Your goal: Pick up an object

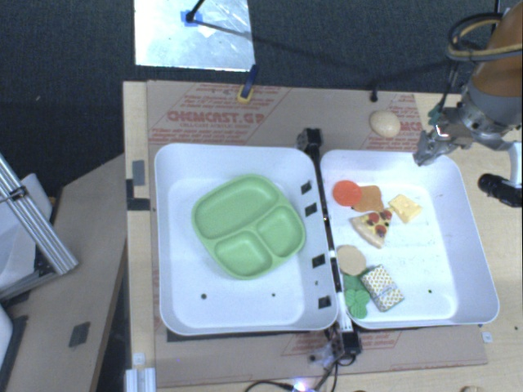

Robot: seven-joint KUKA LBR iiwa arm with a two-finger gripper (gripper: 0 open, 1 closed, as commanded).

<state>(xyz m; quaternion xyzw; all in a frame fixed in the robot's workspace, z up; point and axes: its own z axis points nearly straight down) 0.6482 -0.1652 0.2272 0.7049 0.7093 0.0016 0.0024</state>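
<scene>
While the grey arm with its orange band reaches in from the right, its two-finger gripper (pixel 427 152) hangs over the far right corner of the right-hand shallow white bin (pixel 472 243), and whether anything sits between its tips cannot be told at this size. Inside that bin lie a flat red-orange disc (pixel 346 192), a brown toast-shaped piece (pixel 368 198) touching it, a toy pizza wedge (pixel 372 227), a small yellow cheese block (pixel 405 208), a tan round biscuit (pixel 351 260), a green ridged lump (pixel 356 296) and a patterned grey packet (pixel 382 288). A pale egg-shaped object (pixel 385 123) rests on the bench behind the bin. The left white bin (pixel 176 219) holds a green three-compartment plastic tray (pixel 248 225)
</scene>
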